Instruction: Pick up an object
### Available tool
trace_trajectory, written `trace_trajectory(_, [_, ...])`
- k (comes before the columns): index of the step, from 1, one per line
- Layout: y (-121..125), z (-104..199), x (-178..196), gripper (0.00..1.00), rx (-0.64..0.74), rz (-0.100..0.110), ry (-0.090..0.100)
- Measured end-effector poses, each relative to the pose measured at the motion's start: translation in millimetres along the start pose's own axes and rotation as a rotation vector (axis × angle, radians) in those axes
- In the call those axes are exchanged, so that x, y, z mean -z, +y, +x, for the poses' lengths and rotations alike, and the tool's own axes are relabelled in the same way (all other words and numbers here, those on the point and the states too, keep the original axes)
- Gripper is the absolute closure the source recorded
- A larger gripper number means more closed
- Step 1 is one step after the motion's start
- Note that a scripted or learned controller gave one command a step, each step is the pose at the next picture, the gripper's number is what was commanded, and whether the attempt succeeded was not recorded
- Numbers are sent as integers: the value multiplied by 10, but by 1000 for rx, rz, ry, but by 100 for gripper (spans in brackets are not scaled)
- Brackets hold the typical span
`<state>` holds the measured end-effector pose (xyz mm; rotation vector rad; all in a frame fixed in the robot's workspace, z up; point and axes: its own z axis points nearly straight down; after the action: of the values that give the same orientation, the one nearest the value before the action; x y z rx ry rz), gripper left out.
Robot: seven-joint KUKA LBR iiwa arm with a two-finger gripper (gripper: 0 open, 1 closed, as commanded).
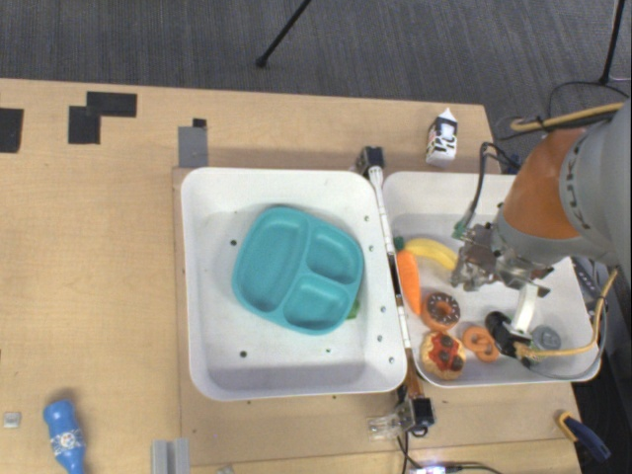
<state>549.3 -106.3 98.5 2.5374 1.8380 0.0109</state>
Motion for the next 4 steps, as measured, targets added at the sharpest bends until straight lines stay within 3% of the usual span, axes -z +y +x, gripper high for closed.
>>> trace_trajectory(1, [-2, 2, -2, 0, 0, 1, 0])
trace_trajectory(2, [497, 53, -127, 0, -164, 6, -1])
trace_trajectory(3, [951, 344, -144, 0, -50, 45, -12])
trace_trajectory(4, [951, 345, -145, 0, -50, 45, -12])
